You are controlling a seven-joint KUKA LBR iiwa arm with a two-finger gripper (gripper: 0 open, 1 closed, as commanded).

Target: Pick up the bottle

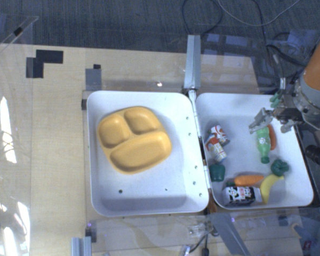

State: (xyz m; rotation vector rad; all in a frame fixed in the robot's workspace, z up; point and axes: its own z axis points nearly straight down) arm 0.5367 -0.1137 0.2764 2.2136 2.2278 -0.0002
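The gripper (273, 122) hung over the right bin (240, 106), its 2 fingers spread and grasping nothing, apparently lined up for a descent on the green bottle (263, 144). The bottle lay flat just below, beside a carrot (248, 180) and banana (270, 185); a yellow tray (133, 138) filled the left bin (98, 196).

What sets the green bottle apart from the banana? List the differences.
The green bottle is green and straight; the banana is yellow and curved. The bottle lies higher in the right bin, beside the gripper; the banana lies near the bin's lower edge, against a carrot. Both lie flat in one bin.
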